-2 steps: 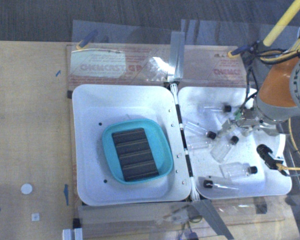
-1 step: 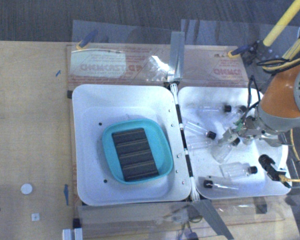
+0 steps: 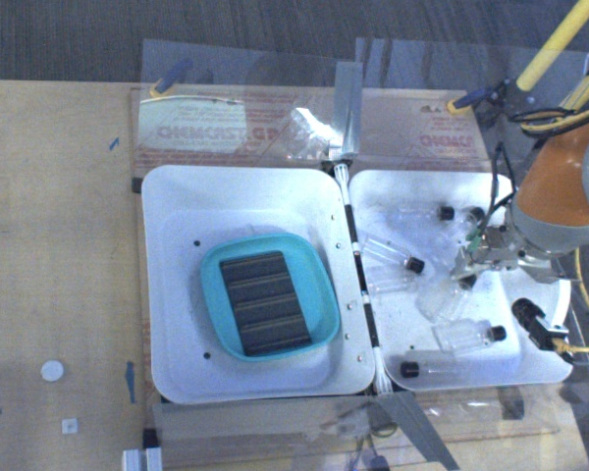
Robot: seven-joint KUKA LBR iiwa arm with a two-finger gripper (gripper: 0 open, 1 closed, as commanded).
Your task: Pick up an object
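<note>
Several clear plastic tubes with black caps lie in the right bin (image 3: 540, 366). One tube (image 3: 391, 254) is near the bin's left wall, another (image 3: 420, 213) lies at the back, a third (image 3: 465, 337) sits right of centre, and one (image 3: 444, 368) rests along the front wall. My gripper (image 3: 474, 256) hangs low over the middle of this bin, among the tubes, with a clear piece (image 3: 442, 302) just in front of it. The arm's own parts hide its tips.
The left bin (image 3: 167, 263) holds a teal tray (image 3: 216, 307) with a dark ribbed insert (image 3: 265, 302). A metal divider (image 3: 358, 283) separates the bins. Taped plastic sheets (image 3: 226, 126) lie behind them. Two small white bits (image 3: 52, 370) sit on the bench at the left.
</note>
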